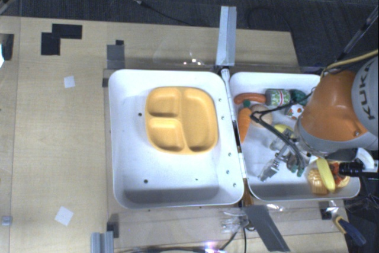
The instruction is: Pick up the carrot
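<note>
Camera view | left bin (127,145): yellow tray (180,119) | right bin (284,189): carrot (243,122) at 9 o'clock by left wall, untouched; bottle (283,96) at 12 | gripper (271,171) low at 6 o'clock, grip state unclear | arm (334,109) at 3.

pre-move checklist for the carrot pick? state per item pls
1. Carrot located, right bin, against the left wall: ok.
2. Gripper over carrot: not ok, it sits lower in the bin, apart from the carrot.
3. Jaws open: cannot tell.
4. Carrot free of clutter: not ok, a black cable crosses beside it and a sausage lies at its top end.
5. Yellow tray in left bin, out of the path: ok.
</note>
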`<move>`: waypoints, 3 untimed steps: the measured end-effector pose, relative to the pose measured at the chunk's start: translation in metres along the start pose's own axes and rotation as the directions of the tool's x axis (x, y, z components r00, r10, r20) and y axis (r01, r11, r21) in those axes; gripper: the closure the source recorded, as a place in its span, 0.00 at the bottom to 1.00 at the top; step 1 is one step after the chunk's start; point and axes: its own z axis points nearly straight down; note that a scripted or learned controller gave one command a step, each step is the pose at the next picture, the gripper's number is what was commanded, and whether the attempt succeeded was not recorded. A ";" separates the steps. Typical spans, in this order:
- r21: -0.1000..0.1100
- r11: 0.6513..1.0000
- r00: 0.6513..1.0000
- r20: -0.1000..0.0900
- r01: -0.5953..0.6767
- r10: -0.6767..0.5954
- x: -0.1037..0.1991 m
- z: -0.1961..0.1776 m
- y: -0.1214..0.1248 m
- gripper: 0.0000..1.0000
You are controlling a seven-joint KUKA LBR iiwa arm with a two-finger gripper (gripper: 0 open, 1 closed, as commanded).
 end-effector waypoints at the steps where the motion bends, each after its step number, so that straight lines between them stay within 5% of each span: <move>1: -0.003 0.935 0.935 0.002 -0.356 0.356 -0.006 0.018 -0.006 0.00; 2: -0.006 0.578 0.578 0.000 -0.816 0.816 -0.023 0.018 -0.035 0.00; 3: -0.014 0.588 0.588 0.003 -0.809 0.809 -0.026 0.006 -0.033 1.00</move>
